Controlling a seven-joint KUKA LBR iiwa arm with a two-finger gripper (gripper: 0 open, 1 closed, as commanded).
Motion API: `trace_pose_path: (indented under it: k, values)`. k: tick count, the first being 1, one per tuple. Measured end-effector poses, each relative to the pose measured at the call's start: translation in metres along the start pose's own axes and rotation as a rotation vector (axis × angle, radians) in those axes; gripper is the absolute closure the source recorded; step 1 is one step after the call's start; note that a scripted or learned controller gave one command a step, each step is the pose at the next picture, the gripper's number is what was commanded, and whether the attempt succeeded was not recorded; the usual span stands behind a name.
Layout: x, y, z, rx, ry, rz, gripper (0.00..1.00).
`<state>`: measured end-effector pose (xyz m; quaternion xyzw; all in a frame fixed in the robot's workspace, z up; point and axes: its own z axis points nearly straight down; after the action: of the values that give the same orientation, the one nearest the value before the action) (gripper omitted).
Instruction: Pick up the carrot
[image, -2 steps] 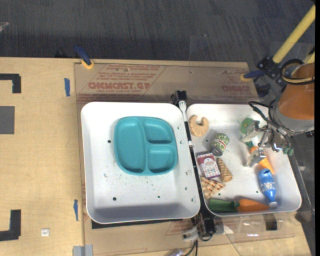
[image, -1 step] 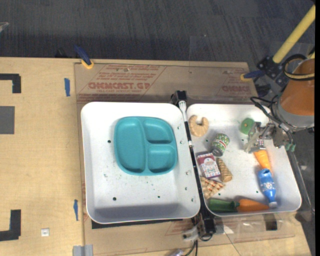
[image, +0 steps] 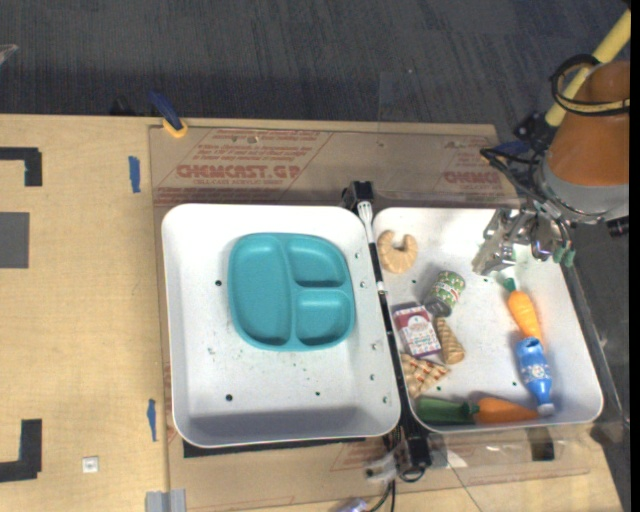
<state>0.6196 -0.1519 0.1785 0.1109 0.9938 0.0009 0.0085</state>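
The gripper (image: 512, 243) hangs over the right bin (image: 590, 370), just above the carrot (image: 523, 311); finger spacing I cannot tell.

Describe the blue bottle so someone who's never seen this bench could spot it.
Start at the right bin. Along its right wall, the bottle lies below a short carrot and above a longer carrot. It is the only blue item there, with a white cap.

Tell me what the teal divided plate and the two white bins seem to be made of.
Teal divided plate: likely moulded plastic, satin; uniform colour, rounded compartment edges, soft sheen.
Shallow white left bin and right bin: probably plastic, possibly coated metal; smooth, slightly glossy, rounded corners.
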Motion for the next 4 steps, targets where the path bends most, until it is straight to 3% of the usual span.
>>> trace_pose_path:
  k: [1, 2, 3, 4]
  values:
    - [-0.004, -0.054, 0.08, 0.001, 0.005, -0.229, 1.0]
    - [-0.006, -0.053, 0.068, 0.001, -0.004, -0.23, 1.0]
    - [-0.042, 0.002, -0.038, 0.001, -0.007, -0.287, 1.0]
    - [-0.039, -0.001, -0.03, 0.0, 0.007, -0.282, 0.0]
